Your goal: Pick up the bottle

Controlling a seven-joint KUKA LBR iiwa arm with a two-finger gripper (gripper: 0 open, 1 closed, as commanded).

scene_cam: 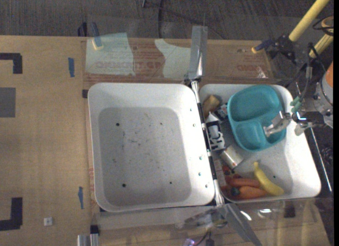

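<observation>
Tabletop: tan board filling the left and centre of the frame, with black corner marks and blue tape strips at its left side.

Left bin: white, shallow, centre of the frame; floor speckled with dark flecks.

Right bin: white, right of centre, touching the left bin along a shared metal divider; all loose items lie in it.

Arm: enters from the right edge at mid-height, over the right bin's right rim.

Teal tray: two-compartment dish, tilted, in the upper middle of the right bin.

Hand: metallic fingers reaching left over the teal tray's right-hand rim; nothing is visible between them, and how far apart they stand cannot be told.

Bottle: lies along the right bin's left wall, just left of the teal tray, white label with dark print facing up. Well apart from the hand, with the tray between them.

Banana: yellow, lower middle of the right bin.

Carrots: orange, lower left corner of the right bin, just left of the banana.

Tan object: small, upper left corner of the right bin, just above the bottle.
</observation>
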